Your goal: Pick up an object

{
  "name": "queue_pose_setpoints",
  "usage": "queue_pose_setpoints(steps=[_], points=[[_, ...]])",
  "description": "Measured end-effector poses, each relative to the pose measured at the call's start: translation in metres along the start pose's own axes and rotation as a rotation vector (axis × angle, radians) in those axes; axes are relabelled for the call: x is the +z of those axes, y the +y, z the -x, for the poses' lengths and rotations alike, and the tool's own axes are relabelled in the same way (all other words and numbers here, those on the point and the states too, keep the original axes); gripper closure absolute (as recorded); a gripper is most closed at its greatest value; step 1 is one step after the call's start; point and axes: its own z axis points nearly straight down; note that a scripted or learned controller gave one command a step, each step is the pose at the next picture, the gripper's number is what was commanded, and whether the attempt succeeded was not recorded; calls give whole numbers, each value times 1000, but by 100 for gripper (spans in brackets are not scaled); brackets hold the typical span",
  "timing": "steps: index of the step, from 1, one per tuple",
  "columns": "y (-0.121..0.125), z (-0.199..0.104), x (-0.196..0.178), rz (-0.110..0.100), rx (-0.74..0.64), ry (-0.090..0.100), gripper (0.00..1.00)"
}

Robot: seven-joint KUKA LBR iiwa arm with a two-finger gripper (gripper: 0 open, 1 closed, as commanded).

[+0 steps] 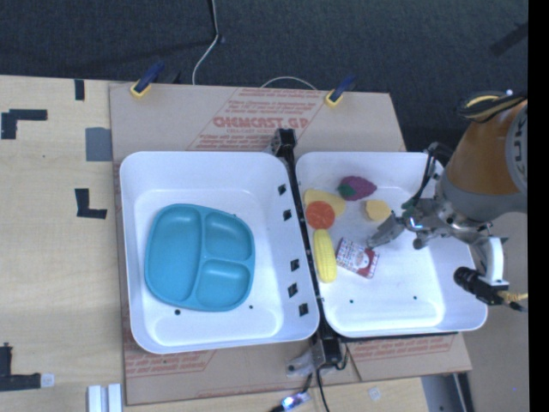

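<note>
We're hovering our gripper (383, 233) low in the right bin (429, 303), just beside the red-and-white packet (357, 257), and honestly we can't tell how the pincer is set from up here. The toy corn (324, 255), red tomato (321, 215), purple piece (357, 185) and small yellow piece (378, 209) are all sitting close together. We're guessing a flat packet could slip, or we're nudging its neighbours instead. The blue divided plate (200, 257) is lying in the left bin (137, 178).
</note>
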Motion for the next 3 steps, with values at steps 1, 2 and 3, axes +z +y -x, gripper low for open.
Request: queue_pose_setpoints(steps=[1, 2, 3], points=[[1, -3, 44, 0, 0, 0, 0], [2, -3, 32, 2, -1, -1, 100], [9, 5, -22, 10, 0, -3, 100]])
